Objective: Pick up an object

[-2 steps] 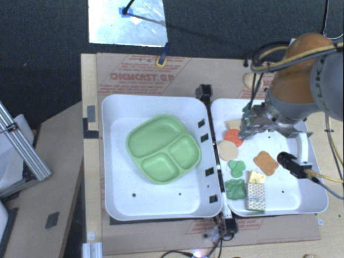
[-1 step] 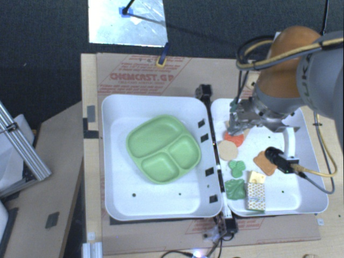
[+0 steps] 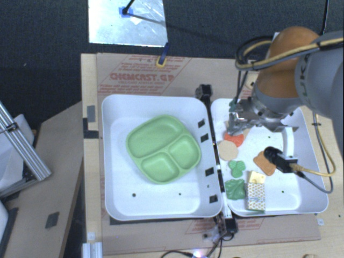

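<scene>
My gripper (image 3: 235, 127) reaches down into the right bin (image 3: 306, 198) near its far left side, right above a red-orange round piece (image 3: 234, 139). Just in front of that piece lies a tan disc (image 3: 228, 151). Nearer still are a small green piece (image 3: 237, 169) and a larger green leafy piece (image 3: 235, 188). A yellow and white packet (image 3: 256, 193) lies beside them, and a brown toast-like piece (image 3: 264, 163) sits mid-bin. The grey arm with its orange band (image 3: 287, 63) comes in from the right.
The left bin (image 3: 123, 198) holds a green three-compartment plate (image 3: 163, 149). A black divider strip (image 3: 213, 149) runs between the bins. A shiny foil sheet (image 3: 128, 15) lies on the dark floor beyond the bench.
</scene>
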### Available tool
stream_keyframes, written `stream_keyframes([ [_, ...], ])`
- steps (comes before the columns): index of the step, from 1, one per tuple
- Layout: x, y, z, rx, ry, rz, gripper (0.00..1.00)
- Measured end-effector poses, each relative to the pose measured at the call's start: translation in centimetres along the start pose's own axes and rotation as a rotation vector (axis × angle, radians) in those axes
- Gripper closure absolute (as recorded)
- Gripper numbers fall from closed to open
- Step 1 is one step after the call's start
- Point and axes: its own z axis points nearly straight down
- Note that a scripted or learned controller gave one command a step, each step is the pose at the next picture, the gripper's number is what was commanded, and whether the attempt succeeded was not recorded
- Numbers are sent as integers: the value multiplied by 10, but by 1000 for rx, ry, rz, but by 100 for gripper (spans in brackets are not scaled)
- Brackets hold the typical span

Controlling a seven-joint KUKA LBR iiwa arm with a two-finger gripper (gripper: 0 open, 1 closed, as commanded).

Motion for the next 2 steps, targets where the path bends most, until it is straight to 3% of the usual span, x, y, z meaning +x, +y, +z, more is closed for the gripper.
stream_keyframes([
  [2,0,-1,-14,2,0,1,100],
])
